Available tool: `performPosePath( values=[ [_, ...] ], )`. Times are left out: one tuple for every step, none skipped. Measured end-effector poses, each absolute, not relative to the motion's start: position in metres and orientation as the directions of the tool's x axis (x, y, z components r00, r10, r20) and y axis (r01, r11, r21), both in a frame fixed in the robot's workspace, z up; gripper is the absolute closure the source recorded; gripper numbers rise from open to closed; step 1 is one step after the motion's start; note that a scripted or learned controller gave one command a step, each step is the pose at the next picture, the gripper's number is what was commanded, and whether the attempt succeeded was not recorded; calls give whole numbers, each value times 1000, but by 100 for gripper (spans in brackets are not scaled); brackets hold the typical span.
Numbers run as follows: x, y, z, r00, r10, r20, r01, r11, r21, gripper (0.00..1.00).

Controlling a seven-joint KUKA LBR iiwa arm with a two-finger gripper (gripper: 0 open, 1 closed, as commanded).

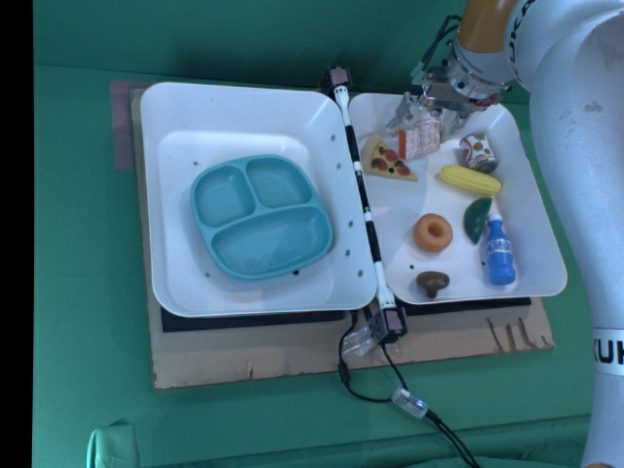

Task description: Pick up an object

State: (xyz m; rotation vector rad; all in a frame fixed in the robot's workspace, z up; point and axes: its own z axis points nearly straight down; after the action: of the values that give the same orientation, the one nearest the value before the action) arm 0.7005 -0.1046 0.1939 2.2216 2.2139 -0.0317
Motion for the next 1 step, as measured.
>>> performPosePath(
  values=[
    [700,-104,193,4,1000,-17,1000,-4,-12,0]
  ],
)
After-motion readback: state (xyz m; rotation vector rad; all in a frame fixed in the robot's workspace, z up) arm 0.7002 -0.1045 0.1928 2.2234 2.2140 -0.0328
